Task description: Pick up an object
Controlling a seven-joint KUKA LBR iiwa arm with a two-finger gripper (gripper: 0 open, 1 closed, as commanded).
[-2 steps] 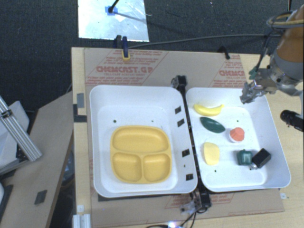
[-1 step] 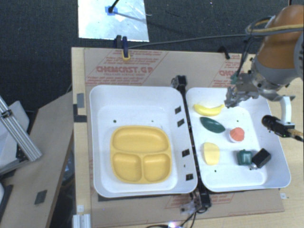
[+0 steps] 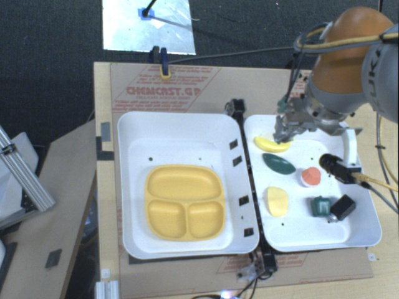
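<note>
Two shallow white plastic bins sit side by side on the pale wooden desk (image 3: 75,167), joined along a black hinged seam.

Left bin (image 3: 134,136): one item. Yellow plastic meal tray with three compartments (image 3: 184,202), lying flat near the middle, toward the near wall; its compartments hold nothing visible.

Right bin (image 3: 368,226): six items.
- Small black block (image 3: 343,207), near right corner, touching the teal piece.
- Small teal-green boxy piece (image 3: 320,206), just left of the black block.
- Pale yellow rounded wedge-like piece (image 3: 277,201), near left part, close to the seam.
- Orange-red and white rounded piece (image 3: 310,177), centre of the bin.
- Dark green oval leaf-shaped piece (image 3: 278,164), left of centre, just beyond the pale yellow piece.
- Yellow toy banana (image 3: 271,144), far left part, lying flat on the bin floor.

Arm: grey body with orange band (image 3: 352,33), reaching in from the right over the far side of the right bin. Its tool (image 3: 285,131) hangs directly over the right end of the banana, tips at or just above the fruit; whether the tool is released or clenched cannot be told, and no item is seen between its tips.

Beyond the bins: cardboard sheet with red lettering (image 3: 162,91) beneath them, and a shiny silver square (image 3: 148,16) on dark carpet at the far left.
</note>
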